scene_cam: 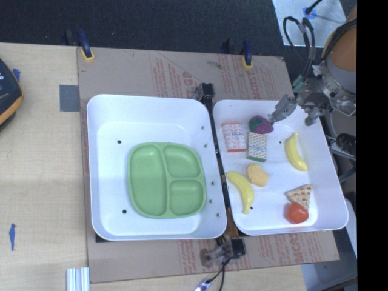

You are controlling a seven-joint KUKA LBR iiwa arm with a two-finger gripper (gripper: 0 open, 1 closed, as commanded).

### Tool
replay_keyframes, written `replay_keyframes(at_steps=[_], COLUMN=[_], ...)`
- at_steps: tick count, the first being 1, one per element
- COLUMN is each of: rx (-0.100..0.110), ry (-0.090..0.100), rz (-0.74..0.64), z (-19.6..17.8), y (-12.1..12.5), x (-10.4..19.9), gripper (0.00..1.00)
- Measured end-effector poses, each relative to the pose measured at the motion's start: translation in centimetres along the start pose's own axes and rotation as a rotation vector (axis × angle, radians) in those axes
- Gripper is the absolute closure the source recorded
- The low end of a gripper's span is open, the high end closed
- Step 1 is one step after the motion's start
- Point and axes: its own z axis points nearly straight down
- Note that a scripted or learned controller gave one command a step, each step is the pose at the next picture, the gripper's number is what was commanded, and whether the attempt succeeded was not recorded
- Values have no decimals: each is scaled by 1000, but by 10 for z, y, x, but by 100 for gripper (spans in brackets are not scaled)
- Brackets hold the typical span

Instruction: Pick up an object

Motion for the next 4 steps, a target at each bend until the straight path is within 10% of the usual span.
replay_keyframes(at_steps=[1,2,3,4], rx=[2,-9,-4,-3], ry=[0,-2,-3,-1], rz=[0,-1,2,3], z=[140,190,190,141], y=[-28,49,75,74], x=[12,-14,-5,-74], gripper=[0,0,0,0])
